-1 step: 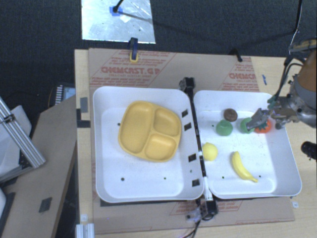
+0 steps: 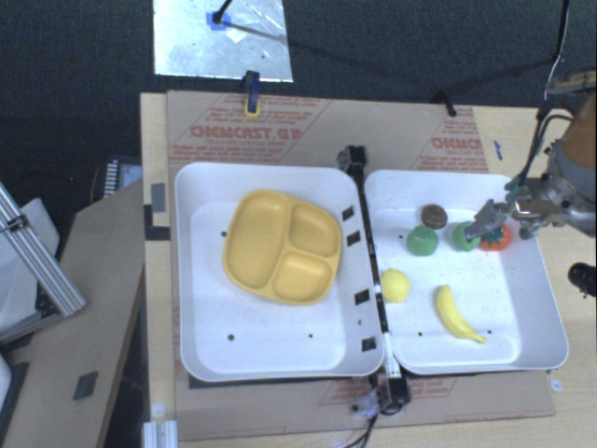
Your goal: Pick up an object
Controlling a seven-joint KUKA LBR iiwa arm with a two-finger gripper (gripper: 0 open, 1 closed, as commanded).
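The right bin [image 2: 536,339] holds a banana [image 2: 457,315], a yellow lemon [image 2: 395,286], a green round fruit [image 2: 423,241], a brown ball [image 2: 434,216], a small green object [image 2: 463,239] and an orange-red object [image 2: 496,240]. My gripper [image 2: 485,224] reaches in from the right, low over the small green and orange-red objects at the bin's far right. Nothing is visibly held.
The left bin [image 2: 201,343] holds a yellow divided plate [image 2: 282,245]. A black divider with clips [image 2: 364,250] runs between the bins. Cardboard [image 2: 308,124] lies under both bins. A cable [image 2: 532,152] hangs by the arm.
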